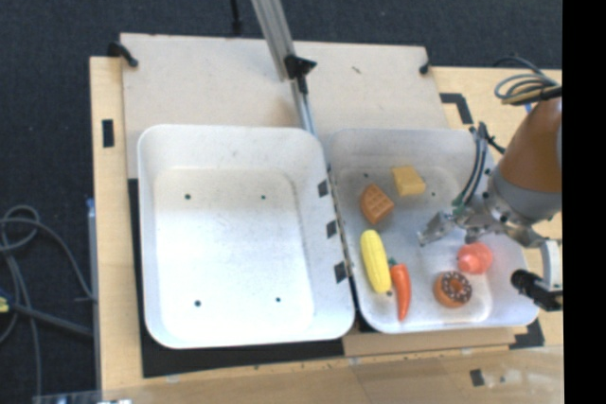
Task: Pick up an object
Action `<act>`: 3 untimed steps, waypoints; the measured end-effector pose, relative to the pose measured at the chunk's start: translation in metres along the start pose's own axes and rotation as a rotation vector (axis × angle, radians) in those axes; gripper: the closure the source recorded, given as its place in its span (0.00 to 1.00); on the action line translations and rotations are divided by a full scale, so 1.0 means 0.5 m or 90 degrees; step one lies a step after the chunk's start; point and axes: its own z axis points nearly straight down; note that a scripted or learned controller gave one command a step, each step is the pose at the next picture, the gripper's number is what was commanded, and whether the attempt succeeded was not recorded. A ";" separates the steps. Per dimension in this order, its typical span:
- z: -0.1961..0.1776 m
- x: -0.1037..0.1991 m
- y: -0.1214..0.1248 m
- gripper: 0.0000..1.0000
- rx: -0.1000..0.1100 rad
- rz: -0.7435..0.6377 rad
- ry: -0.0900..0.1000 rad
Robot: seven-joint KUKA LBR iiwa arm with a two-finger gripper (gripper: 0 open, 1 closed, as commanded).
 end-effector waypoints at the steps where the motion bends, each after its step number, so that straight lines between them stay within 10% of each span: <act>1: -0.030 -0.003 0.004 1.00 -0.006 0.004 -0.001; 3: -0.275 0.010 -0.001 1.00 -0.009 -0.004 -0.002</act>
